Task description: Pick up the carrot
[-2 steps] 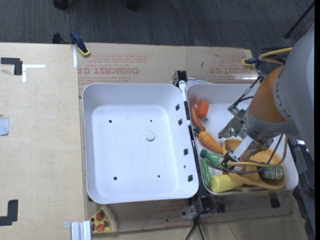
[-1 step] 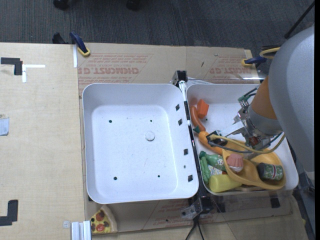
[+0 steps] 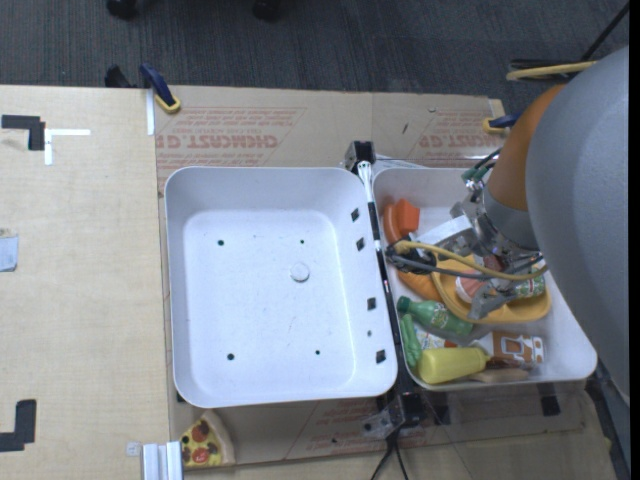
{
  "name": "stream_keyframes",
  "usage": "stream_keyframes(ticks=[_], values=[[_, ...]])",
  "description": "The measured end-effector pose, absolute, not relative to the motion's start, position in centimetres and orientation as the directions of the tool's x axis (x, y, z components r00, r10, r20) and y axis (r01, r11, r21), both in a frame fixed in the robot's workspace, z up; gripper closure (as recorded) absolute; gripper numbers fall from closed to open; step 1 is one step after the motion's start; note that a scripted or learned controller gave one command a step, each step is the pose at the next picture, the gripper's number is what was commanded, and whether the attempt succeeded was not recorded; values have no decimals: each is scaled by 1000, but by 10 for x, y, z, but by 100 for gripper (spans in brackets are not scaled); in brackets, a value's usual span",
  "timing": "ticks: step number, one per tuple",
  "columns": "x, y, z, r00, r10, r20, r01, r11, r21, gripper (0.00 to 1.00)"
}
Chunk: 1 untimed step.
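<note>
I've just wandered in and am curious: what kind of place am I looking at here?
Probably a robotics lab or test bench. A grey robot arm reaches over two shallow white bins set on taped-down cardboard; the right-hand one holds toy food such as a yellow piece. Office chair wheels stand on carpet behind.

Pale wooden bench [image 3: 80,308]. Brown cardboard sheet [image 3: 300,133] lies flat on it; two white bins [image 3: 180,268] side by side on the cardboard. Toy pizza slice [image 3: 203,445] at cardboard's near-left corner.
</note>
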<state>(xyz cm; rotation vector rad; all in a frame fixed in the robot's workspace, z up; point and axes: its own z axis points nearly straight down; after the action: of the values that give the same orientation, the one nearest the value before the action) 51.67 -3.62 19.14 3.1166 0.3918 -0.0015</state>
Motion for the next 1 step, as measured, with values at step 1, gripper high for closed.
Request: stream_keyframes(ticks=[1], values=[[525,-25,191,979,205,-4,205,-979,0,0]])
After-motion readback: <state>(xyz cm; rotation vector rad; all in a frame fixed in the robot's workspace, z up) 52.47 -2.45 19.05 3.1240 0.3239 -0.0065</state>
